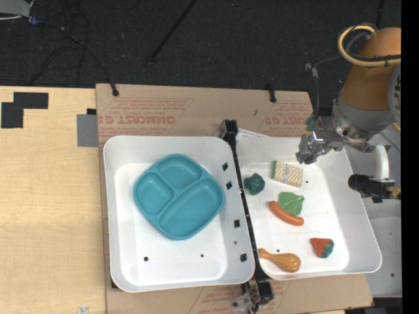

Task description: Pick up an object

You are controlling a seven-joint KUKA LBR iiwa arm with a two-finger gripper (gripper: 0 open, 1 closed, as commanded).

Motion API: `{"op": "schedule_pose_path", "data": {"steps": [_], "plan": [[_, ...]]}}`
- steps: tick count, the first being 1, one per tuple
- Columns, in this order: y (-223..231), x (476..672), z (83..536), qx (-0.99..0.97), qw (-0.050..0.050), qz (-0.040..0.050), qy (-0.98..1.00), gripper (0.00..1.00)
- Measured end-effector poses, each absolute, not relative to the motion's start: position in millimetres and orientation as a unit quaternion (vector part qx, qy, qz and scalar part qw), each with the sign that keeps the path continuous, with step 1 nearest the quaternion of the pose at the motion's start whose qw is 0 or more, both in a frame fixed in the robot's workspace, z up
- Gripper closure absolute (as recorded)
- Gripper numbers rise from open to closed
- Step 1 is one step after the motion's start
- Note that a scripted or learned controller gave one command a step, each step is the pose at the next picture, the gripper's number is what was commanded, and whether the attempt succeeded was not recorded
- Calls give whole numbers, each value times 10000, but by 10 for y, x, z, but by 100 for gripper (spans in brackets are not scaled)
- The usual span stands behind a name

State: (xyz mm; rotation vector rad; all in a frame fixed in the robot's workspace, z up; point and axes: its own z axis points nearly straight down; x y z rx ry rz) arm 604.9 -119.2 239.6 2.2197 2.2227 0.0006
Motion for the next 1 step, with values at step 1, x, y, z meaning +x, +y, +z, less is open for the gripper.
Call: {"op": "schedule_pose_path", "data": {"steps": [1], "plan": [[-674,5951,2263,7056,-27,-11,7086,100]]}}
